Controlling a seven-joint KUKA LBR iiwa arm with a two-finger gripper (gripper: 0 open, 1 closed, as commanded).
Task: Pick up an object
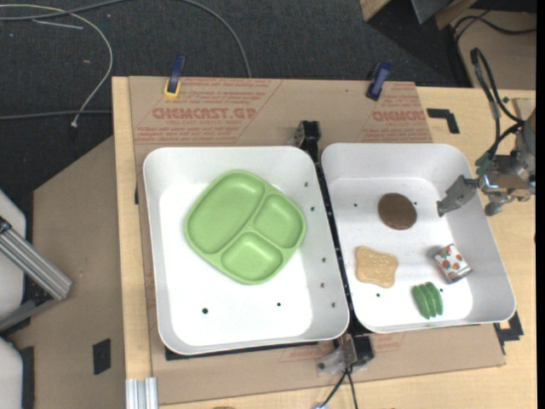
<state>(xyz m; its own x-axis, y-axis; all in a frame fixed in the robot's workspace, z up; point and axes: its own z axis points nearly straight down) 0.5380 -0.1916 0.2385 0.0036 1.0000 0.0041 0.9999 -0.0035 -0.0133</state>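
The right bin (477, 254) holds four things: a brown round cookie (397, 211), a tan cracker (375, 267), a green ridged pod (427, 300) lying lengthwise toward the near rim, and a small patterned box (451, 263). One green divided plate (245, 226) sits in the left bin (170, 296). The end effector (473, 196), fingers spread with nothing between them, hangs over the right bin's far right edge.

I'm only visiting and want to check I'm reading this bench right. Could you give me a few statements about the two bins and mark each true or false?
1. The green three-compartment plastic plate lies in the left white bin. True.
2. The round brown cookie-like disc sits on that plate. False: it lies in the right white bin.
3. The right bin holds four small things. True: the disc, a tan cracker-shaped piece, a small green ridged piece and a small red-and-white patterned block.
4. The gripper is over the left bin. False: it is at the right bin's far right edge.
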